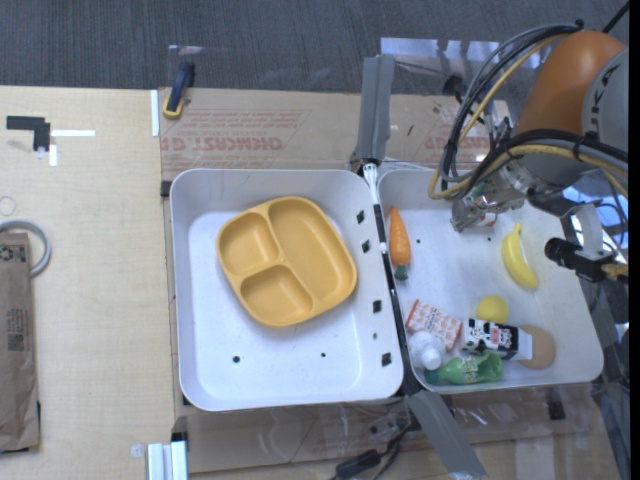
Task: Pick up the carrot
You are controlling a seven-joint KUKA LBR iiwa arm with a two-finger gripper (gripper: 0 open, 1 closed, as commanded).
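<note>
Currently I am approaching; my gripper hovers right of the carrot; finger state I cannot tell; next, shift left and descend.

Arm reaches in from right, orange band up top; end effector angled down-left, nothing between fingers.

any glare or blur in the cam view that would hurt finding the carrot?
Camera view: even, soft lighting; the carrot is sharp against the right bin wall, no glare on it. The gripper area is cluttered by cables and slightly soft; the banana reads clearly.
</note>
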